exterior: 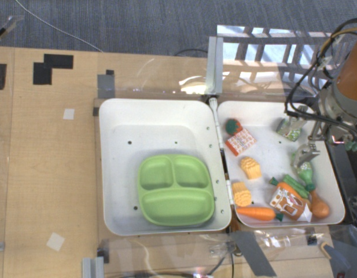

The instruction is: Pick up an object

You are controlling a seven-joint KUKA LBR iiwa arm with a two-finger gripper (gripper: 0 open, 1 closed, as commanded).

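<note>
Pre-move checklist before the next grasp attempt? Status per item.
1. Targets in reach: ok. The right bin holds a carrot, a red box, a yellow piece and more.
2. Gripper over the right bin: ok, near its right side.
3. Something held: not ok, nothing seen between the fingers.
4. Finger state: cannot tell, too small and blurred.
5. Clutter below the gripper: not ok. A green piece and a carton lie close together.
6. Green plate: ok, flat in the left bin.
</note>
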